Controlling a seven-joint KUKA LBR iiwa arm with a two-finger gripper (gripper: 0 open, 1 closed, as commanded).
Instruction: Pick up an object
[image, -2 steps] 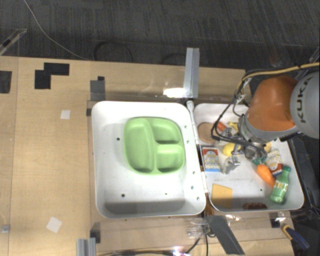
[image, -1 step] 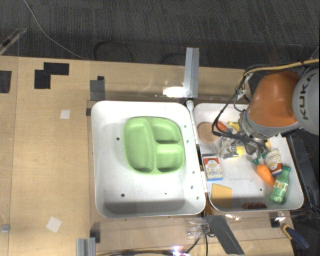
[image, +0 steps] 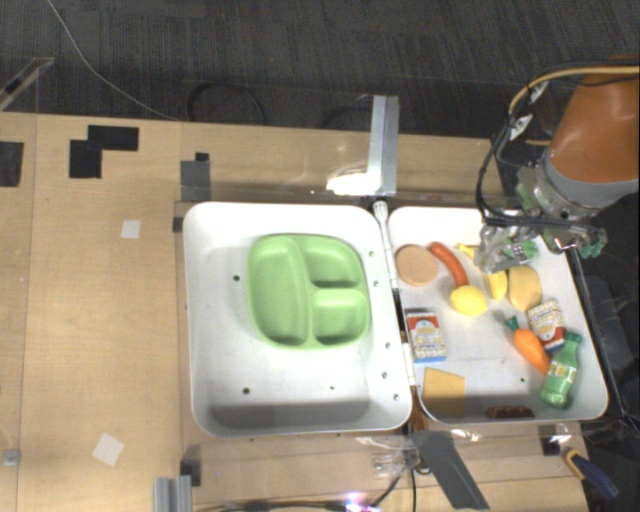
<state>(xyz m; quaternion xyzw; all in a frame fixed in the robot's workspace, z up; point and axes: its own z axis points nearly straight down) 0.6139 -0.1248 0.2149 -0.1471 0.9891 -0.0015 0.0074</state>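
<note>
Wooden bench, right bin (image: 590, 395), fingers (image: 503, 250) grip unclear, lemon (image: 468, 300) just below.

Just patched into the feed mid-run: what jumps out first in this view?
The bright green divided tray lying in the middle of the left bin stands out most. Next is the arm's orange band at upper right, with the gripper over the far side of the right bin. That bin holds a jumble of toy food, among them a lemon, a carrot and a green bottle.
</note>
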